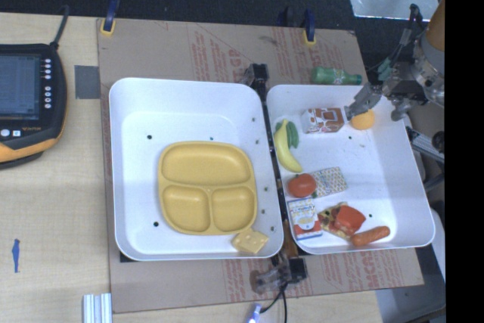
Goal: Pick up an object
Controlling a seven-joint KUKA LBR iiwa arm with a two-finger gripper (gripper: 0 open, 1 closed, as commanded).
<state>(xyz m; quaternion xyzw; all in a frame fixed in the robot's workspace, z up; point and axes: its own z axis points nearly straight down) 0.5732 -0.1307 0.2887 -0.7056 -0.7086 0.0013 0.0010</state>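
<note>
Bench [53, 238]: pale wood top, brown board laid across the middle, blue clamps at the far edge.
Left bin [132, 106]: shallow, white, on the board left of centre.
Right bin [393, 163]: same kind, edge to edge with the left one.
Arm [423, 60]: in from the right at the far corner of the right bin, wrist hardware over the bin's rim.
Pendant [26, 106]: dark screen, orange trim, at the bench's left edge.
Yellow tray [206, 187]: three compartments, flat in the middle of the left bin.
Banana [284, 151]: along the right bin's left wall, a small green piece just beside it.
Green bottle [336, 76]: lying on the board beyond the right bin.
Carton [324, 119]: white and brown, near the far wall of the right bin.
Juice box [303, 219]: red and white, near front left of the right bin.
Red pepper [349, 218]: front of the right bin, on a pizza-like piece.
Sausage [370, 236]: touching the front wall, just right of the pepper.
Cheese wedge [250, 240]: front right corner of the left bin.
Tomato [302, 184]: beside a patterned pouch, mid right bin.
Gripper [366, 108]: low over the far part of the right bin; spread or pressed together, cannot tell.
Orange ball [363, 119]: right at the gripper tip, just right of the carton; pinched or merely touched, cannot tell.
</note>
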